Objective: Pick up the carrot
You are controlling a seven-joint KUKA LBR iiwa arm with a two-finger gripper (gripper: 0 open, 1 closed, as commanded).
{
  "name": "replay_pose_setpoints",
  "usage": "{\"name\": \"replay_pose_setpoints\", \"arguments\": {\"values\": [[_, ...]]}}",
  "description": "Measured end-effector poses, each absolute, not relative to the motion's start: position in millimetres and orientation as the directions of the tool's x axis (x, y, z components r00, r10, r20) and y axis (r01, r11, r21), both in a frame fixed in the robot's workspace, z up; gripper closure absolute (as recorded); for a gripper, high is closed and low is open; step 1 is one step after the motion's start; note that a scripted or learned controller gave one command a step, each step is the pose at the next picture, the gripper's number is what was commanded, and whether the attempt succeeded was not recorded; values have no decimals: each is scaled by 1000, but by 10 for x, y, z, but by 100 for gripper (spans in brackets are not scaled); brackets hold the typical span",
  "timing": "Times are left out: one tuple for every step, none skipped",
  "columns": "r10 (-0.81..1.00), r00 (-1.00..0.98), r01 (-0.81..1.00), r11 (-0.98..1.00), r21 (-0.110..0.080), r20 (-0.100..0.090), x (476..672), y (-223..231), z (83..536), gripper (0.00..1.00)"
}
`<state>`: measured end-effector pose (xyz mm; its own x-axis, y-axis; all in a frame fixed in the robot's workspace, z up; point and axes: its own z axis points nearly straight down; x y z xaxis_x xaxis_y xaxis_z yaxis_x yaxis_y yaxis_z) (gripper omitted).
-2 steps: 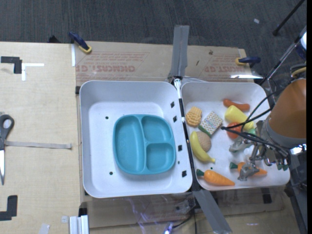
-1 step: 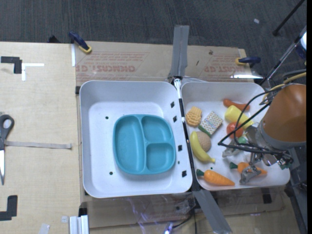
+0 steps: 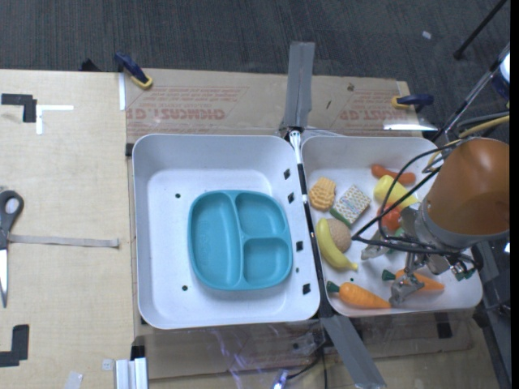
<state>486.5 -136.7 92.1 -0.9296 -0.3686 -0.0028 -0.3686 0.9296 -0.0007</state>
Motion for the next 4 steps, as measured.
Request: {"name": "replay_pose_setpoints", "arguments": {"values": [[-576,-817,-576,817,-4,-4,4928,-1844,933,0],[-470,-883,-470,883,-2,-5,5051,-1223,1478,0],[-545,-839,-545,839,-1,-3,5132,-918,922,0],[-496,-868,-496,868,-2,-6,6008,-973,936,0]]}}
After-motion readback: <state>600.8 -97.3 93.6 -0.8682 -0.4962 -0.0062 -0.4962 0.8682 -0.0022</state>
